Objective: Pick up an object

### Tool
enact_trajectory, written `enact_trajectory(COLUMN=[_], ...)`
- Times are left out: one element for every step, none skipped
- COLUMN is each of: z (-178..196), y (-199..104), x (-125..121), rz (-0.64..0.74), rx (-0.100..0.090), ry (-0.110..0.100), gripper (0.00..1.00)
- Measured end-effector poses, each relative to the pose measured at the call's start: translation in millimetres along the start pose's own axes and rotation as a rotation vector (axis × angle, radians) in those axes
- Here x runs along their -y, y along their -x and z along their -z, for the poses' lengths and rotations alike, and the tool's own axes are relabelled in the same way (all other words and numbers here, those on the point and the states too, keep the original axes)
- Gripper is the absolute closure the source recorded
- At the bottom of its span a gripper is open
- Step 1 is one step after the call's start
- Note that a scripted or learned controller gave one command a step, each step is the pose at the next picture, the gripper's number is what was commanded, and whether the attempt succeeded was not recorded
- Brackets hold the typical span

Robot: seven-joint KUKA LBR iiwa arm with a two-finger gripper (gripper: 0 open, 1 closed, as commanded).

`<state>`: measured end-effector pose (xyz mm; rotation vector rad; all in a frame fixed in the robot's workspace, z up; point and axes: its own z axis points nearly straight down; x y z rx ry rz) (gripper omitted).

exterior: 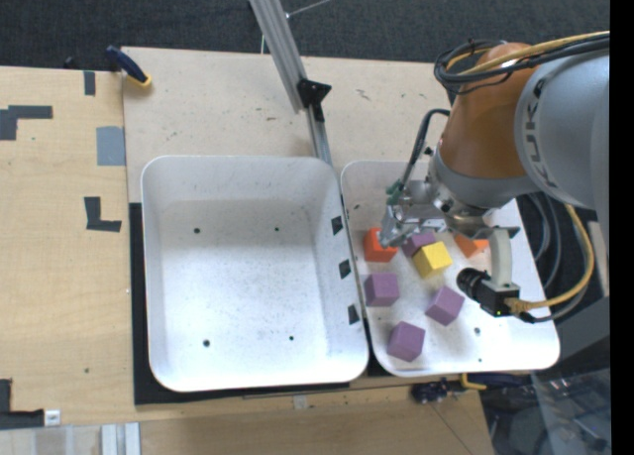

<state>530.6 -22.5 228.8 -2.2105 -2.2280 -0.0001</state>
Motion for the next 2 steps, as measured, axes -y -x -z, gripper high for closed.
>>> enact_trajectory(z=[9.7,14.0], y=[-56.2,-118.4], x=[2.8,2.1], rz=[0.000,0.001], rx=[0.000,0.000], ry=[0.001,0.000], gripper=[1.00,1.00])
